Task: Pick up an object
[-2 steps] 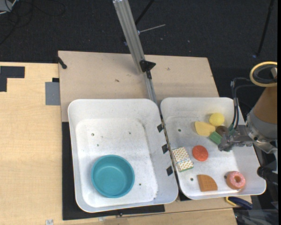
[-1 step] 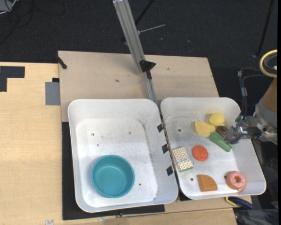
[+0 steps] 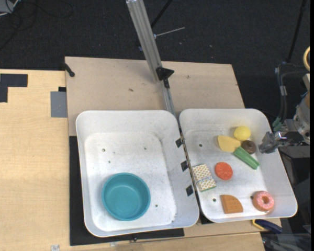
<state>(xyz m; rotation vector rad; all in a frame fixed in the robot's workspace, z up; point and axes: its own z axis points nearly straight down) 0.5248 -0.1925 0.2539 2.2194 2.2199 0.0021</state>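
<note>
The right bin [image 3: 209, 122] holds several toy foods: a yellow ball [image 3: 242, 133], a yellow wedge [image 3: 228, 143], a small brown piece [image 3: 248, 147], a green stick [image 3: 246, 159], a red disc [image 3: 223, 170], a checked cracker [image 3: 203, 177], an orange slice [image 3: 231, 204] and a pink donut [image 3: 262, 201]. My gripper [image 3: 268, 142] hangs at the bin's right rim. It is just right of the brown piece and the green stick. I see nothing held in it.
A teal bowl [image 3: 126, 195] sits in the near part of the left bin [image 3: 120, 127]. A slanted metal bar [image 3: 149, 41] rises behind the bins. Cables and arm parts [image 3: 298, 114] crowd the right side.
</note>
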